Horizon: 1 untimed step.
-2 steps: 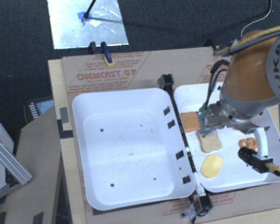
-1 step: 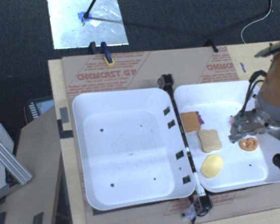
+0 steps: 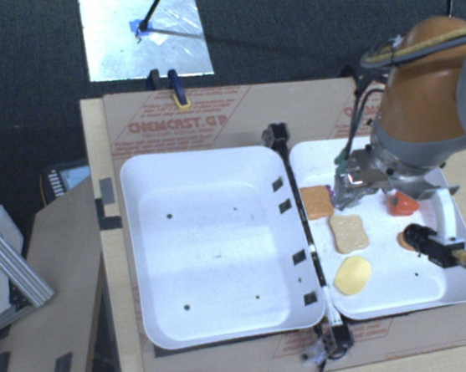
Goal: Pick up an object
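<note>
metal at the gripper (image 3: 349,185) blurs into one bright patch from where i sit, so i cannot tell how the jaws stand, and i see nothing lifted in them. the tool hangs low in the right bin (image 3: 373,294), just beside the orange slab (image 3: 317,203) near the divider. the toast-shaped piece (image 3: 349,232) lies just below it, the yellow oval (image 3: 353,275) further toward the front wall, and a red piece (image 3: 403,202) sits under the wrist side. all of them rest on the bin floor, so i judge the pick not yet made: descent looks done or nearly so, closing and lifting are left. the arm (image 3: 432,89) comes in from the right, its orange band bulking above the wrist, tool pointing down and leftward. the left bin (image 3: 215,242) plays no part.
</note>
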{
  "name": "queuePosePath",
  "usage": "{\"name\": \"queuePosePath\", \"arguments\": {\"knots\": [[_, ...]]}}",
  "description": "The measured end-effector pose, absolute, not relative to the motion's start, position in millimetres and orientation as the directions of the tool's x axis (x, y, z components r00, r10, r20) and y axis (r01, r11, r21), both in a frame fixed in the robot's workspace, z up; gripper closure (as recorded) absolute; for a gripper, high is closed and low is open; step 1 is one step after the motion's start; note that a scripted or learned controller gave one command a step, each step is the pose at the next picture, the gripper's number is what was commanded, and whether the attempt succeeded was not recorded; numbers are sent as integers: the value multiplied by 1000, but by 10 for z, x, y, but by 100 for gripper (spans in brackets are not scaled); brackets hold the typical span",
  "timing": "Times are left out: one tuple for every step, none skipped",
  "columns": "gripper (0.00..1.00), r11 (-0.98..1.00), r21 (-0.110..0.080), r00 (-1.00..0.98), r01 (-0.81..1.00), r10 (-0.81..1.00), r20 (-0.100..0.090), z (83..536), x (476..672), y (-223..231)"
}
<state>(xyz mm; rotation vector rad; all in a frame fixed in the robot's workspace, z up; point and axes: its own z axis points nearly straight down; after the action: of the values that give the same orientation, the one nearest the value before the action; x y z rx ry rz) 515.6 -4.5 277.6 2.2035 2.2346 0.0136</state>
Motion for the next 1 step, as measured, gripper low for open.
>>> {"name": "queuePosePath", "arguments": {"knots": [[100, 13, 18, -13, 1000, 1000, 6, 4164, 4978, 658]]}}
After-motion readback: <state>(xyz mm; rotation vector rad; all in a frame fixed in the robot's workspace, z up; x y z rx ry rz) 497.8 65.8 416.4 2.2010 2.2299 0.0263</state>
